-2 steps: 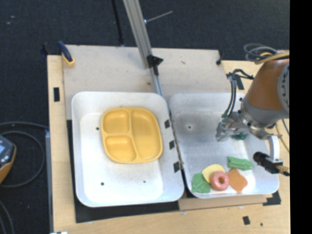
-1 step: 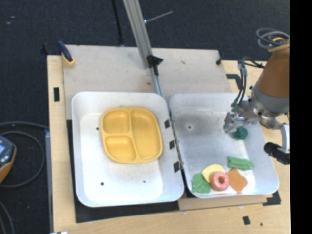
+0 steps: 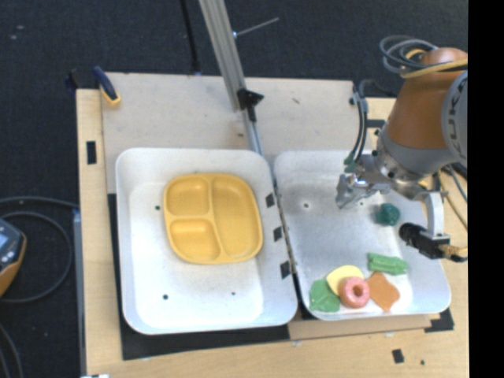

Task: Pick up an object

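Two white bins sit side by side on the table (image 3: 157,109); the left bin (image 3: 134,290) holds a yellow divided tray (image 3: 213,216), lying flat near its middle; the right bin (image 3: 315,235) carries a cluster of small things along its near edge: a green piece (image 3: 323,296) at the left, a yellow piece (image 3: 343,277) just behind a pink ring (image 3: 355,292), an orange piece (image 3: 383,290) touching the ring's right side, and a long green piece (image 3: 387,264) just above the orange one; a teal ball (image 3: 387,214) lies apart from them, further back toward the right wall; the arm (image 3: 425,116) reaches in from the right over this bin; its hand (image 3: 349,190) hangs above the bare floor in the bin's far half, left of the ball and well apart from the cluster; whether the hand is spread or pressed together I cannot tell, and nothing is seen in it; a metal pole (image 3: 224,53) rises from the table behind the bins.
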### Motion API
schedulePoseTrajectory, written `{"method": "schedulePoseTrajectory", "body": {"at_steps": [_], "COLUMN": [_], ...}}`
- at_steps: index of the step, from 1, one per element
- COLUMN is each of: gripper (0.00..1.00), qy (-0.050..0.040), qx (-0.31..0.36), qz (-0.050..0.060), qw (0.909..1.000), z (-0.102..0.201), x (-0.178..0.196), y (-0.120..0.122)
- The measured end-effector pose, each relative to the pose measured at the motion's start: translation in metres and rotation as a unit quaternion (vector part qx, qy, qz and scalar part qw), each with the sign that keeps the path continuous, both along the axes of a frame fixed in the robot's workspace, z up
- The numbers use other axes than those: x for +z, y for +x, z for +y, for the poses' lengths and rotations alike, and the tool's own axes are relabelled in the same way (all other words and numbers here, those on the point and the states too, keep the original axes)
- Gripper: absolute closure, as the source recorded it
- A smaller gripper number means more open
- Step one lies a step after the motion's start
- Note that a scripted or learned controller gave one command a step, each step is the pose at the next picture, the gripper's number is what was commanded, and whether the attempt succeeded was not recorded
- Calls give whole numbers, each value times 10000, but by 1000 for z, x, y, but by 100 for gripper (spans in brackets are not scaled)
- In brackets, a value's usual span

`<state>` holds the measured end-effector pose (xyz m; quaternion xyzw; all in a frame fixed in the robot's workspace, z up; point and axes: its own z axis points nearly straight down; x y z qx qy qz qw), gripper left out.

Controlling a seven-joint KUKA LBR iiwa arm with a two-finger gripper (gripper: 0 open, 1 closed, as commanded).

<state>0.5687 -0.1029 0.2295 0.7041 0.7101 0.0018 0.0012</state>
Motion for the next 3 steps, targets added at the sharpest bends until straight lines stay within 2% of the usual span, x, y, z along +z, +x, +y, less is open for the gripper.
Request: {"method": "schedulePoseTrajectory", "body": {"at_steps": [2, 3], "gripper": [100, 100], "qy": [-1, 5], "qx": [-5, 3], "qz": [12, 8], "qw": [10000, 10000], "z": [111, 171], "x": [-5, 9], "y": [11, 20]}}
